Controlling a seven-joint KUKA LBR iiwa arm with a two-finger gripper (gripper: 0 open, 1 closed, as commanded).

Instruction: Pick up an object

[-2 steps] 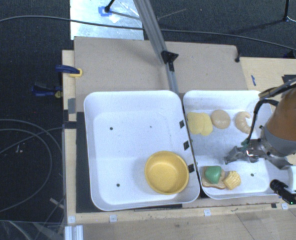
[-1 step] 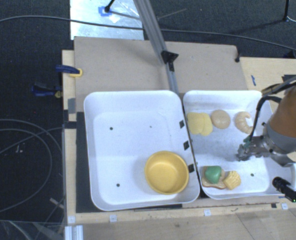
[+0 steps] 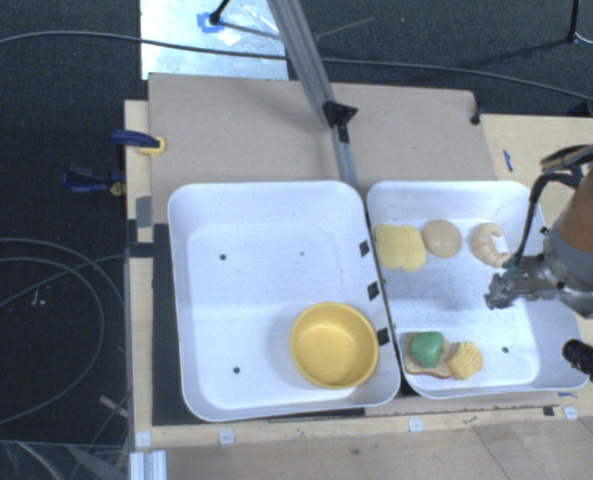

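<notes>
The counter (image 3: 276, 128) is a flat beige board, and it carries 2 shallow white plastic bins side by side. The left bin (image 3: 266, 218) holds a round yellow plastic bowl (image 3: 334, 344), which stands upright near the bin's 5 o'clock corner, close to the front wall.

The right bin (image 3: 446, 193) holds several small toy food pieces. A flat pale yellow piece (image 3: 401, 247) lies at about 10 o'clock in the bin, just beside the wall that is shared with the left bin. A round beige bun-shaped piece (image 3: 441, 238) lies just at 3 o'clock of it, almost touching it. A curved cream croissant-shaped piece (image 3: 489, 242) lies further toward 3 o'clock, near the arm. At about 7 o'clock in the bin, a green rounded piece (image 3: 427, 347) rests on a flat tan slice (image 3: 426, 366), and a small yellow ridged piece (image 3: 465, 360) lies touching them at their 3 o'clock side.

The grey arm with the orange band (image 3: 586, 223) enters from 3 o'clock. Its dark hand (image 3: 506, 293) hangs over the right bin, just at 6 o'clock of the croissant-shaped piece and apart from the green piece. I cannot tell if the hand is open or closed, and no piece is seen inside it.

A grey metal pole (image 3: 306, 48) crosses the counter from 12 o'clock down to the bins.
</notes>
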